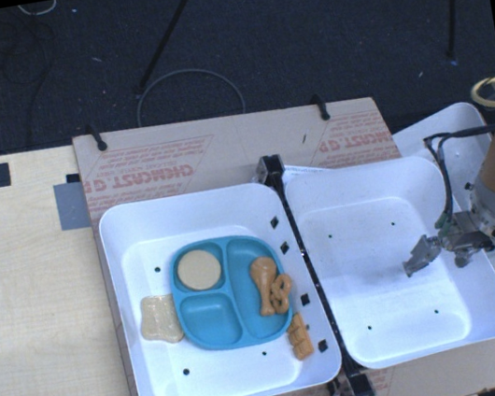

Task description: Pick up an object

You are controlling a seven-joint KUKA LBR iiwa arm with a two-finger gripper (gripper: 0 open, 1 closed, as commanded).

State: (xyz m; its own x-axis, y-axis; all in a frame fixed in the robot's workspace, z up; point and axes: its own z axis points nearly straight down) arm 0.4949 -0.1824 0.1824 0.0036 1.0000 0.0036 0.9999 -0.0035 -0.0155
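In the left bin [115, 263] lies a blue compartment tray [214, 321]. A round beige biscuit [198, 269] rests in its upper-left compartment and a brown twisted pretzel piece [270, 285] in its right one. A pale bread-like piece [160, 319] lies on the bin floor left of the tray. A small brown chunk [299, 337] sits by the tray's lower-right corner. My gripper [439, 257] hangs over the right side of the right bin [370, 246], far from all of these objects. Its fingers are spread open with nothing between them.
A black divider and clips [298, 259] run between the two bins. Cardboard [221, 154] lies under the bins. Cables [440, 158] hang near the arm at the right bin's far corner. A wooden bench top [31, 316] extends to the left.
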